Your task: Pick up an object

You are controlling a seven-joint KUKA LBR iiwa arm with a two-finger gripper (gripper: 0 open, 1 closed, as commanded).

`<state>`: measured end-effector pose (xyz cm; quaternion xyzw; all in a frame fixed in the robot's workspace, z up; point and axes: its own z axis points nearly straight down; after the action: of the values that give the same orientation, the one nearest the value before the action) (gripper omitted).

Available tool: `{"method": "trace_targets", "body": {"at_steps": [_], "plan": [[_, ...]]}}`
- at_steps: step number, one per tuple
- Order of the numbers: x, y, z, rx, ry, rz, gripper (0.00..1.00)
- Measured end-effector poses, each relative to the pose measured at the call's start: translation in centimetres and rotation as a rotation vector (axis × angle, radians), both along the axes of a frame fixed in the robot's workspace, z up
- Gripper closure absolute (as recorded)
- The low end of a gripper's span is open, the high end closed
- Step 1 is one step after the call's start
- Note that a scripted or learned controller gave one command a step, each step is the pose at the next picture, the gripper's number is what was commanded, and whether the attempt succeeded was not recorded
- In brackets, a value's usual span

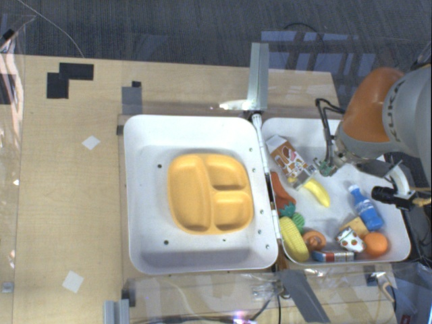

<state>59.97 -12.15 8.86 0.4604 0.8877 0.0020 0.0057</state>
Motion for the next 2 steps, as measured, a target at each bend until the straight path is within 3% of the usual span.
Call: {"method": "trace_targets", "body": {"at_steps": [1, 2], "plan": [[0.4, 0.0, 1.5, -0.004, -0.012, 0.008, 1.0], [0.0, 4.3, 9.9, 0.007, 0.001, -0.468, 1.0]]}}
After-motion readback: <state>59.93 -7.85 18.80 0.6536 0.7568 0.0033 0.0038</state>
